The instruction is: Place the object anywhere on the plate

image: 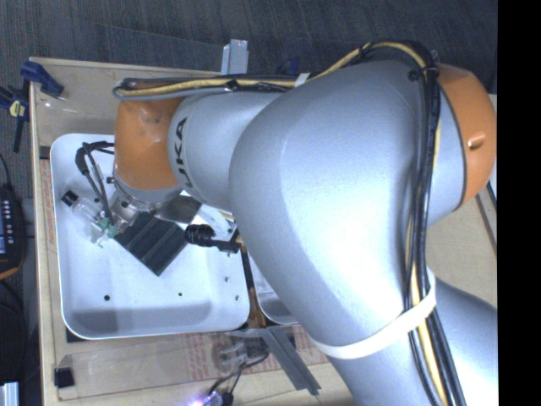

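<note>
The grey arm (338, 201) filled most of the right and centre of the frame, its orange band (144, 146) lying over the upper part of the left bin (127, 311); below the band, at centre left, the gripper (106, 218) hung low over the bin's white floor; whether its fingers were spread or pressed together could not be told, and nothing could be seen between them; a dark ribbed block (154, 242) sat just beside the gripper, its long axis running from upper left to lower right; the right bin (275, 311) showed as a sliver of rim at bottom centre; the wooden tabletop (127, 358) framed the bins; the object and plate could not be made out.
</note>
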Motion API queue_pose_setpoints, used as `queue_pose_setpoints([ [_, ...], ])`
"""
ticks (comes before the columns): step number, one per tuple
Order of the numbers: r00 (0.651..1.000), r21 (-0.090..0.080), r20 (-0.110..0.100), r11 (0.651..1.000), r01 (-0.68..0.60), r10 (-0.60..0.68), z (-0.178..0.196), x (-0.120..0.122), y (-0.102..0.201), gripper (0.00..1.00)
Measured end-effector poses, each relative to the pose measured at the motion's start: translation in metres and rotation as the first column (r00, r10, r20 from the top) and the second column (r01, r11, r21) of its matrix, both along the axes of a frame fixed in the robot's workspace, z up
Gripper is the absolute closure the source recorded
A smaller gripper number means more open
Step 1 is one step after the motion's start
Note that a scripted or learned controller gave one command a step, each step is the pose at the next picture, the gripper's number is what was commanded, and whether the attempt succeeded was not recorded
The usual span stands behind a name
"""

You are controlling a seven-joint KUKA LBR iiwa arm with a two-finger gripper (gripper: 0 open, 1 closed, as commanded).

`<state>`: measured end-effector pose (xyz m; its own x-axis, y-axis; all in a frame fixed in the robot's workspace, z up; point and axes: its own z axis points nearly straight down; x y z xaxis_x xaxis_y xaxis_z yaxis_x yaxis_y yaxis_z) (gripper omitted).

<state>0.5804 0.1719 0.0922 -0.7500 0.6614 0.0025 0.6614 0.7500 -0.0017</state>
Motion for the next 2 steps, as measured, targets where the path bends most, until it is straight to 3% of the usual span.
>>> queue_pose_setpoints([
  [1,0.974,-0.001,0.003,0.974,-0.226,0.226,0.1003,-0.052,-0.0835,1.0],
  [2,0.974,-0.001,0.003,0.974,-0.227,0.227,0.1003,-0.052,-0.0832,0.0],
])
